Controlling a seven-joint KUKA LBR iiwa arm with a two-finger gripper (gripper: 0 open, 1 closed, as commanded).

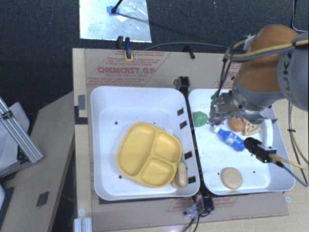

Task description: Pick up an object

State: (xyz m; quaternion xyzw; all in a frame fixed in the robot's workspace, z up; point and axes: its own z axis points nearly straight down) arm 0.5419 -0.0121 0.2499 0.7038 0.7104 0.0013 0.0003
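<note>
I saw the surface carrying two white bins. The left bin held a yellow divided tray mid-frame, with a small tan piece touching its lower right edge. The arm came in from upper right, with the hand low over the right bin; I couldn't tell its state. A green item sat just left of the hand, a blue object just below it, an orange-brown item beside a pizza-like slice, and a beige round piece lower right.

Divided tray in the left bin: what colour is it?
Plain yellow; the tray shows clearly in the camera view.
</note>
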